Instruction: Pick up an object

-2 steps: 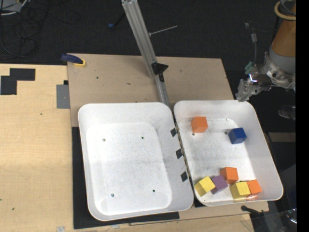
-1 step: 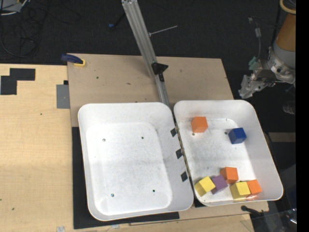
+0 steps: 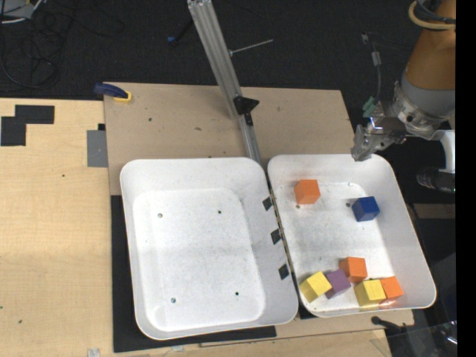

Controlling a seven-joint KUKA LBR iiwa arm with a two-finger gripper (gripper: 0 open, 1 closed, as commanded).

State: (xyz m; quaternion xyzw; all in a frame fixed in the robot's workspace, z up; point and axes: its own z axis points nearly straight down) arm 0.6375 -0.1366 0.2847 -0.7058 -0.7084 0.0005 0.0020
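A: We see the gripper [image 3: 362, 149] hanging over the far rim of the right bin [image 3: 416, 251], close to that bin's far right corner. Can we tell how its jaws stand?

B: We cannot tell; the tip is small and dark from this slant. We see nothing between them.

A: Then where do the blocks lie?

B: We count 7 in the right bin. The orange cube [image 3: 306, 192] sits in the far half, nearer the bin's left wall. The blue cube [image 3: 365, 208] sits to its right, well apart from it and nearest the gripper.

A: And the others?

B: We find 5 bunched along the near edge. The yellow block [image 3: 315, 285] touches the purple block [image 3: 338, 282] toward the near left corner. A 2nd orange block [image 3: 354, 268] stands just beyond them. Another yellow cube [image 3: 369, 292] and an orange block [image 3: 390, 287] sit side by side toward the near right corner.

A: What about the left bin [image 3: 141, 199]?

B: We see only its white floor with a few dark specks. An aluminium rail [image 3: 219, 54] slants across the bench [image 3: 186, 117] behind it, and a blue-and-yellow clamp [image 3: 113, 91] sits at the bench's far left corner.
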